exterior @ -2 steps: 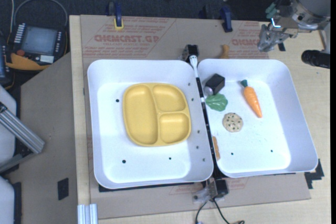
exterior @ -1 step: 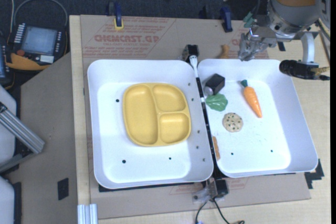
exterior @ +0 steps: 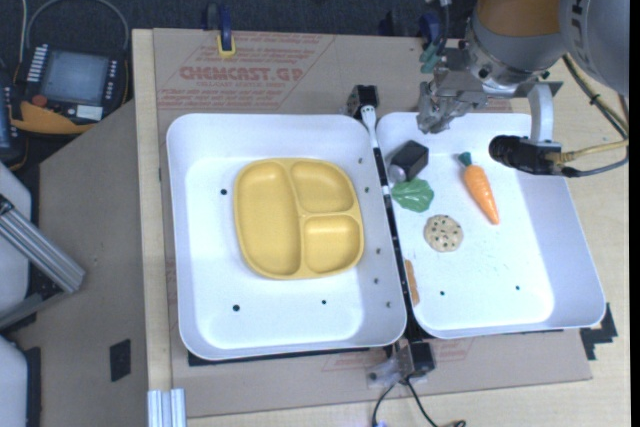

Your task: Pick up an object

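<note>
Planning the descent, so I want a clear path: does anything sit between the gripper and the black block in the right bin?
Nothing visible does. The gripper hangs above the bin's far edge, and the black block lies just nearer the camera.

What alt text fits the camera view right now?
The gripper hangs over the right bin's far left corner, above a black block, green leaf, cookie and carrot. The left bin holds a yellow divided plate.

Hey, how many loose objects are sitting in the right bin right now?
4: a black block by its left wall, a green leaf just below that, a cookie mid-bin, a carrot further right. None looks hidden.
</note>
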### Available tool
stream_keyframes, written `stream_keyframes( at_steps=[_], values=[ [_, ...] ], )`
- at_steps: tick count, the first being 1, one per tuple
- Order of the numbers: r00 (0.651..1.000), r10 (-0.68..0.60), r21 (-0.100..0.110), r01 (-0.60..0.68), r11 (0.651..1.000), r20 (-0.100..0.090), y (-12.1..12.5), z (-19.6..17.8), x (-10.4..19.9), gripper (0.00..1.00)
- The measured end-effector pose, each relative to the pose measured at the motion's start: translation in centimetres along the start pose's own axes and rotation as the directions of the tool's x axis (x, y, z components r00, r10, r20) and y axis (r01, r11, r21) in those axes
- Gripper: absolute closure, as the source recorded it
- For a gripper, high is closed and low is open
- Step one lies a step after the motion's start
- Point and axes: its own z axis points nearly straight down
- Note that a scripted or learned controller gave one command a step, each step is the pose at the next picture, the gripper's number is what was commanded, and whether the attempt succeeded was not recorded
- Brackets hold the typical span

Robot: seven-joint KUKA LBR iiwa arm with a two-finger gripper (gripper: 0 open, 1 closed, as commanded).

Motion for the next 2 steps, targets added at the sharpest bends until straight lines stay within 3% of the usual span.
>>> stream_keyframes(
  at_steps=[2],
  values=[
    [1.000,0.001,0.000,-0.001,1.000,0.001,-5.3,0.5,8.7,1.00]
  ],
)
